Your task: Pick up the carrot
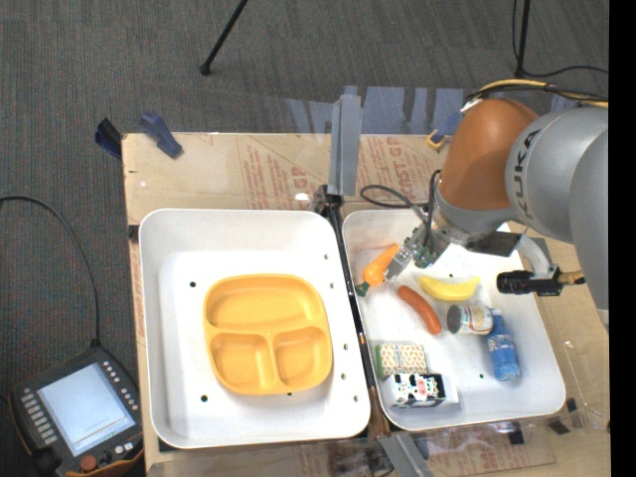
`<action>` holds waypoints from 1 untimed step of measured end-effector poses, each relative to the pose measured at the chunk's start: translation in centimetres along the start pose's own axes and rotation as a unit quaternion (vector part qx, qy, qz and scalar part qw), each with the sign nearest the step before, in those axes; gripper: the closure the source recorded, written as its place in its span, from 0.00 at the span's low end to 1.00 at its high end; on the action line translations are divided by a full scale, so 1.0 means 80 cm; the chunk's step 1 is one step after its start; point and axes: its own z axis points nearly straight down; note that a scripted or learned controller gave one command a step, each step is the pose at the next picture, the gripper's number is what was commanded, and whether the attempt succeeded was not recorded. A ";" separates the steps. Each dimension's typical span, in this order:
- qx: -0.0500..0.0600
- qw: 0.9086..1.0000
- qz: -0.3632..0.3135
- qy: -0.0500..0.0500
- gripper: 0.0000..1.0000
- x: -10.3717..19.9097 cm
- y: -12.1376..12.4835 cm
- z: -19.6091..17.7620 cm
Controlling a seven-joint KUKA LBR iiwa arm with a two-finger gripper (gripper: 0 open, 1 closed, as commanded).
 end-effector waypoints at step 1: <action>0.000 0.995 -0.100 -0.004 1.00 -0.020 -0.092 -0.112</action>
